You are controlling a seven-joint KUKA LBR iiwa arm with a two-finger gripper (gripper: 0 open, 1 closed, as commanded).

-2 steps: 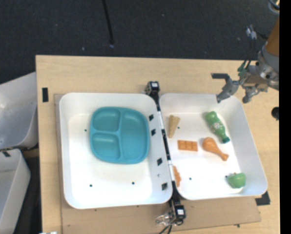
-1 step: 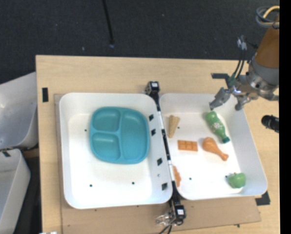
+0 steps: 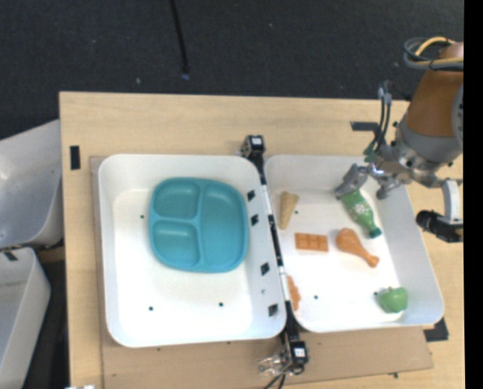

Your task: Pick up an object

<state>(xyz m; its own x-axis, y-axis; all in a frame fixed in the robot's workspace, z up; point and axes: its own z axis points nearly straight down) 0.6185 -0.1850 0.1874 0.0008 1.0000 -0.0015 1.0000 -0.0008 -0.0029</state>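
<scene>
Green bottle lies on its side in the right bin, toward that bin's far right part, neck end pointing up-left at the gripper. Gripper sits directly over the bottle's upper end; fingers spread apart, one at the left near the bottle's cap, one to the right. Nothing clamped between them, as far as the view shows. Whether a fingertip touches the bottle: cannot tell. Arm comes in above and right of the bottle, orange band above the wrist.

Relative to the bottle, all in the same bin:
- chicken drumstick just below it, close but apart
- orange wafer block down-left, beside the drumstick
- beige cone piece well to the left, near the bin's left wall
- small orange piece far down-left, against the left wall
- green apple-like item well below, near the front right corner

Left bin is well left of the bottle and holds a teal divided plate, lying flat.
</scene>
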